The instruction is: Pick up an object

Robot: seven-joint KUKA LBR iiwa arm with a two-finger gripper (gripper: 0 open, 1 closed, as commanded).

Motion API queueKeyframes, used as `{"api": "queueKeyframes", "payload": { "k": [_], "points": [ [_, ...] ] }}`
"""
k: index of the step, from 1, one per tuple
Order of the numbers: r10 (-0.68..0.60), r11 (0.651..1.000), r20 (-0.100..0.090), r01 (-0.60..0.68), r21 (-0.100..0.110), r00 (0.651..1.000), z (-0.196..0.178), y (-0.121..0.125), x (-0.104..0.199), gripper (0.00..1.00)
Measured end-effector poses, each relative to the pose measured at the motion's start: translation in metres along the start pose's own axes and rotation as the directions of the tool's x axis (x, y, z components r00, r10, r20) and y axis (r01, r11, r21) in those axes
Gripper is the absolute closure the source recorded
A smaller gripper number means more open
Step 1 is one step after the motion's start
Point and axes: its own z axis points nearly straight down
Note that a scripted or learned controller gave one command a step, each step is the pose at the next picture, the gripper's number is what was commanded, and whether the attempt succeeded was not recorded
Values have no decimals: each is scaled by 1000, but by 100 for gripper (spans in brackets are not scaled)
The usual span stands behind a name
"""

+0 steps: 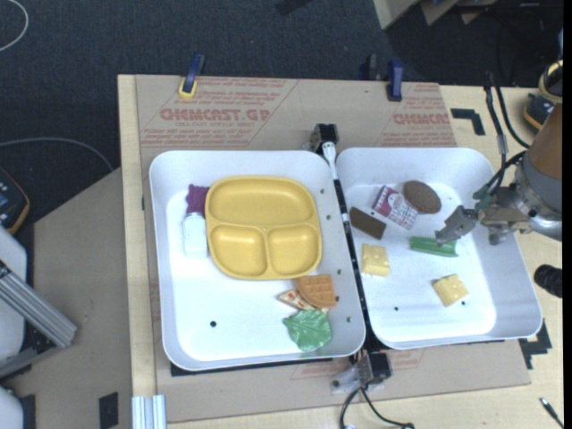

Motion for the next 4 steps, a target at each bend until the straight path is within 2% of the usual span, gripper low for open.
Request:
{"api": "queueKeyframes", "payload": {
  "k": [1, 2, 3, 4],
  "points": [
    [-3, 1000, 3, 3, -13, 1000, -7, 3, 0, 0],
    [-2, 1000, 0, 2, -5, 1000, 47, 1, -10, 0],
    [-3, 1000, -1, 3, -5, 1000, 110, 0, -5, 0],
    [-4, 1000, 2, 4, -11, 1000, 135, 1, -4, 0]
  ]
}}
